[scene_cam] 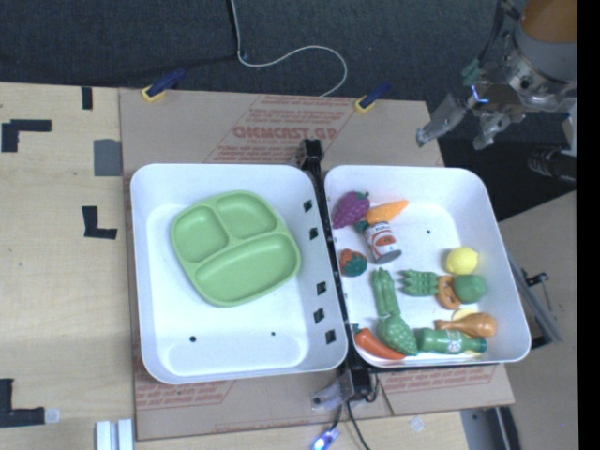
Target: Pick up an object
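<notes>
Cardboard covers your bench under two white bins – a green plate (pixel 235 247) in the left bin (pixel 155 186), toys in the right bin (pixel 473 190). Your gripper (pixel 459 125) hangs above the right bin's far corner, fingers apart, gripping nothing – the yellow ball (pixel 461 260) sits near the right wall.

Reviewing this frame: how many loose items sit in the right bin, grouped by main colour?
Counts are approximate, since items overlap in the right bin.
Green: 4, including the long one
Orange: 4, including the carrot
Purple: 1, grapes
Yellow: 1, lemon
Red and white: 1, can
Mixed dark green and red: 1
Total: 12
</notes>
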You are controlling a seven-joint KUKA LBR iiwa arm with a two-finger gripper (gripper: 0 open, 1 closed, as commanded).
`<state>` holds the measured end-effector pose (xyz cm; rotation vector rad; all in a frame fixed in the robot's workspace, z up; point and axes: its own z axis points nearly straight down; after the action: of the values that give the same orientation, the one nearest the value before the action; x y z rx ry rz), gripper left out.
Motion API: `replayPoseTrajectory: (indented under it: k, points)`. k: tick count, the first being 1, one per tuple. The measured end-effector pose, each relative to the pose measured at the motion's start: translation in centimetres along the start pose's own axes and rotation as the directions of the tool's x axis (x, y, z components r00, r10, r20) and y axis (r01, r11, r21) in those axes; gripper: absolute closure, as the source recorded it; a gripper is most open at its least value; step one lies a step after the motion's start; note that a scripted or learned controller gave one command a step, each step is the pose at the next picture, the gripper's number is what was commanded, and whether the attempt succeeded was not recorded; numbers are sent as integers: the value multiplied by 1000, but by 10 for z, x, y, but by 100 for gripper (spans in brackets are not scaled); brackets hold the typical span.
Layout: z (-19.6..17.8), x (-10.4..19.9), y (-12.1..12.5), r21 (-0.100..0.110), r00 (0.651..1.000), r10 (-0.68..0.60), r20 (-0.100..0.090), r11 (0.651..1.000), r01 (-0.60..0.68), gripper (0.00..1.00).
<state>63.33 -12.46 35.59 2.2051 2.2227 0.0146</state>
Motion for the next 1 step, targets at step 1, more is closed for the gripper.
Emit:
replayPoseTrajectory:
  k: [1]
  points:
    - [-150,71,-70,1,1000,-1,-1,1000,1,0]
